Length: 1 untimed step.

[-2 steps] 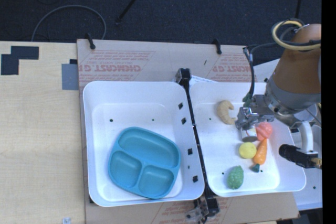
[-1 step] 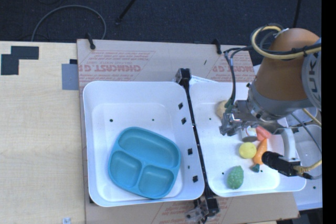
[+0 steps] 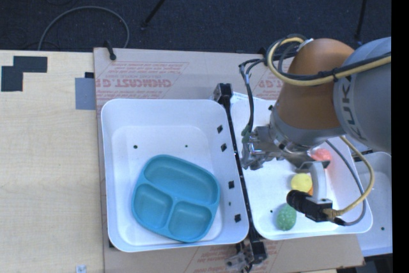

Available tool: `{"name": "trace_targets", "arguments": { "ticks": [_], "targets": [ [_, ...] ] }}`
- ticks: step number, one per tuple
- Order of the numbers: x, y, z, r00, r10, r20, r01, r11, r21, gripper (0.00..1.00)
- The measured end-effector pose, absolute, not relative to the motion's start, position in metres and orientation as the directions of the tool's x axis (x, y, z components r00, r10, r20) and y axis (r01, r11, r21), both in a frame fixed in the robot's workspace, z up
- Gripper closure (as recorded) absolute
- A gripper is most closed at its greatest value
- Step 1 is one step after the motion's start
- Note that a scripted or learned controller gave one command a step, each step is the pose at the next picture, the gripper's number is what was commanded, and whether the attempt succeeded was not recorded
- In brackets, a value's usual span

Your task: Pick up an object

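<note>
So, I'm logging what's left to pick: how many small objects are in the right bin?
3: a green ball near the front edge, a yellow object behind it, a pink object further back. The arm may hide more.

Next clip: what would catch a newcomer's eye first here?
The bulky grey arm with its orange band looms over the right bin. Below it lie a yellow object and a green ball, near a pink piece. A blue divided tray sits in the left bin.
</note>
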<state>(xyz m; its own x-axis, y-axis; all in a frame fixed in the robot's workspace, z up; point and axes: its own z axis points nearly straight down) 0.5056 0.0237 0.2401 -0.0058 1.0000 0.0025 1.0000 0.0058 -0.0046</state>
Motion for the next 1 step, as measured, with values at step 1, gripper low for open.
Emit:
{"name": "trace_targets", "arguments": {
  "ticks": [1],
  "targets": [
    [0.4929, 0.0764, 0.2262, -0.005, 1.0, 0.002, 1.0, 0.005, -0.006, 1.0]
  ]
}}
